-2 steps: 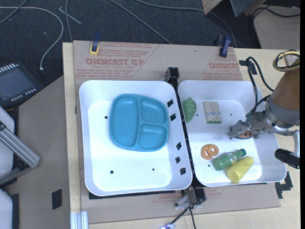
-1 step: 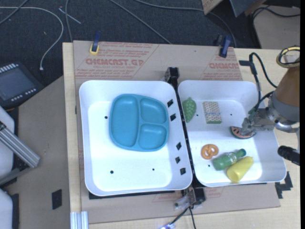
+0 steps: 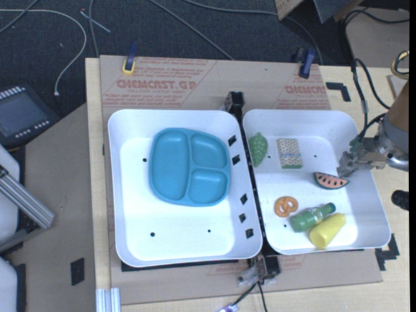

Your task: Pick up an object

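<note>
**End effector poised over the right bin's far side, beside the watermelon slice**

The arm (image 3: 398, 132) reaches in from the right, and its end effector (image 3: 351, 162) sits low over the right bin (image 3: 364, 203), near that bin's right wall. Whether it is apart or together cannot be told from this slanted view (the metal parts blur into one another), and nothing is visibly clamped in it.

Just to its left lies a watermelon slice (image 3: 331, 180), red with a green rind, resting on the bin floor; whether the end effector touches it cannot be told. Further left in the same bin are a patterned rectangular block (image 3: 289, 153) and a green leafy piece (image 3: 259, 148) close to the divider between the bins. Toward the near edge sit a small orange pretzel (image 3: 285, 206), a green bottle-shaped item (image 3: 311, 217) and a yellow item (image 3: 327, 231), the last two touching each other.

The left bin (image 3: 130, 194) holds a blue divided plate (image 3: 190, 166) with three compartments, lying flat toward the bin's far half.

Both bins rest side by side on the desk (image 3: 195, 77), whose surface is covered with printed cardboard held by a blue clamp (image 3: 130, 58) at the far left.
</note>
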Action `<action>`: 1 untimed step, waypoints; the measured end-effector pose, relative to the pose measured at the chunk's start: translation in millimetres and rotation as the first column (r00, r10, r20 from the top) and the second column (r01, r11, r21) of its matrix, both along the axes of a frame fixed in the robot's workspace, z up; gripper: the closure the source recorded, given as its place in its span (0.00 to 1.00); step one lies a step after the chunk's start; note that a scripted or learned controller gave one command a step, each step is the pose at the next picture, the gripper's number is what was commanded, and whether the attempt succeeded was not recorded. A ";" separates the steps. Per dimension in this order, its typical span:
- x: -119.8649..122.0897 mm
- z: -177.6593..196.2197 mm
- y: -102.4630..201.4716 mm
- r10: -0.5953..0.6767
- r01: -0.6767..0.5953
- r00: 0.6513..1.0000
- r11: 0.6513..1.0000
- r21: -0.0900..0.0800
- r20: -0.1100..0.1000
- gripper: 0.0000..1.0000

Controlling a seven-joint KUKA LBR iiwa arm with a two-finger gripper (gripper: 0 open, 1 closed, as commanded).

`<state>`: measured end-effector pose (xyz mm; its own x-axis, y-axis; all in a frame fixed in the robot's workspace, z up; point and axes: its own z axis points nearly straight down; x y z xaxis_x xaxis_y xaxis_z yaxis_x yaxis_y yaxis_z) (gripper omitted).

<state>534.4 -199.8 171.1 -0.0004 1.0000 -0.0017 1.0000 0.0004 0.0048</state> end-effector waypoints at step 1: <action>-2.0 64.4 -1.5 0.001 -0.001 1.000 1.000 -0.001 0.003 1.00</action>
<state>532.4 -201.3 235.6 -0.0014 1.0000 -0.0030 1.0000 0.0014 0.0082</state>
